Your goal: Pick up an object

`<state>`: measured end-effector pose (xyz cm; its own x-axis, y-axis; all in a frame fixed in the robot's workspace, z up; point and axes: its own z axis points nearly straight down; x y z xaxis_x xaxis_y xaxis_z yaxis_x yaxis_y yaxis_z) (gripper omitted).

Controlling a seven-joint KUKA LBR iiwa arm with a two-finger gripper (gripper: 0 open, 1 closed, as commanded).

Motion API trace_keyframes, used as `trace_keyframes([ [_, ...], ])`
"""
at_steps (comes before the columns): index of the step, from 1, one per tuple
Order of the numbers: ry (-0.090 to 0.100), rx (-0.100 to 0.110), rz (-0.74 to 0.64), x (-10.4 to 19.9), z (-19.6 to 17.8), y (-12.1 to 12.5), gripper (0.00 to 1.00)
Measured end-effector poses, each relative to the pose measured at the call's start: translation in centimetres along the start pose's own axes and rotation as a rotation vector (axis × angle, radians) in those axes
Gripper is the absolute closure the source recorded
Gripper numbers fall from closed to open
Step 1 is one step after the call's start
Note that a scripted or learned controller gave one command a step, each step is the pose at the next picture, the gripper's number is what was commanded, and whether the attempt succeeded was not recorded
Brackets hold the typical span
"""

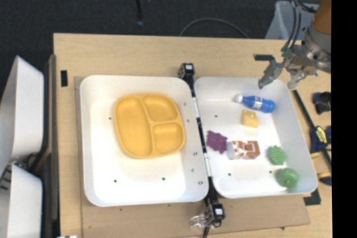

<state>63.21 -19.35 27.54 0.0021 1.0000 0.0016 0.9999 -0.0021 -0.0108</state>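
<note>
Nearest the desk's (67, 53) front edge, the right bin (220, 187) holds a green apple-like toy (288, 177) in its front right corner, with a bumpy green toy (275, 155) just behind it along the right wall. Toward the middle of that bin lies a flat red-and-white packet (245, 149), and a purple toy (217, 141) sits just beside it, closer to the divider between the bins. Farther back is a small yellow wedge (250, 119), well apart from the packet. Behind the wedge lies the blue bottle (256, 102) on its side, its long axis running roughly across the bin, parallel to the back wall, with the white cap end pointing toward the divider and the blue body toward the right wall.

The left bin (97, 175) holds a yellow divided plate (149, 125) near its centre, sitting flat, with one large compartment on the left and two smaller ones on the right; nothing lies in any of them.

Farthest back, the tool (280, 76) hangs above the back right corner of the right bin, just behind the bottle and apart from it. Its two fingers stand spread with nothing between them, so it grasps no object. Every toy rests on the bin floor.
</note>
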Motion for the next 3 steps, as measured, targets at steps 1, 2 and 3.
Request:
trace_keyframes([
  [1,-0.002,-0.013,-0.002,0.1,-0.8,0.2,0.00],
  [2,-0.004,-0.010,-0.004,0.5,3.5,0.3,0.00],
  [3,-0.004,-0.008,-0.001,-0.4,8.3,-0.2,0.00],
])
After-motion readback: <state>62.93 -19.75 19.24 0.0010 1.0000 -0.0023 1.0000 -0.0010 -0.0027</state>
